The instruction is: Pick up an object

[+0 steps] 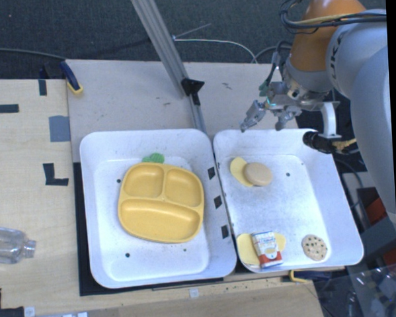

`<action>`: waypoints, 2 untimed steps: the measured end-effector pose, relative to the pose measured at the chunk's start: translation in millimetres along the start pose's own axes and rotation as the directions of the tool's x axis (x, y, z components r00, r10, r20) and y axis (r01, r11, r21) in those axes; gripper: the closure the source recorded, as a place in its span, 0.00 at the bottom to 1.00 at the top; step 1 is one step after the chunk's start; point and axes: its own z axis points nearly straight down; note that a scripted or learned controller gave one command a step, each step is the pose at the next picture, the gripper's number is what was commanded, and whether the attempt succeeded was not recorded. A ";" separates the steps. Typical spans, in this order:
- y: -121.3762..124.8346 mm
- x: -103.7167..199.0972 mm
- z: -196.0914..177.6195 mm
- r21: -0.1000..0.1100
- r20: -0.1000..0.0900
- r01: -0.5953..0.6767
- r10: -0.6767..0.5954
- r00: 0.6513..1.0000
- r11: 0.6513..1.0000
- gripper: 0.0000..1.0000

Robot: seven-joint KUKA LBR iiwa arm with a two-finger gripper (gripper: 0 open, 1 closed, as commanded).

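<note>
We logged four candidate objects in the right bin (332, 200): a tan round disc (258, 174) lying partly over a yellow piece (237, 168) near the far left corner, a small carton (267, 247) on a yellow plate (246, 250) at the near edge, and a cookie (314, 247) just right of it. None was touched by the arm. The tool (267, 120) hung above the far rim of that bin, fingers spread apart and gripping nothing (tips well apart from the disc). The left bin (94, 193) held a yellow divided tray (162, 201) with something green (154, 158) behind it. A clear bottle (7, 244) lay on the worktop (28, 196) at far left.
</note>
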 end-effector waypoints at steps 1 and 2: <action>-37.5 26.4 -67.8 -0.007 -0.001 0.001 -0.001 1.000 1.000 0.00; -109.3 39.5 13.8 0.012 -0.001 -0.004 0.004 1.000 1.000 0.00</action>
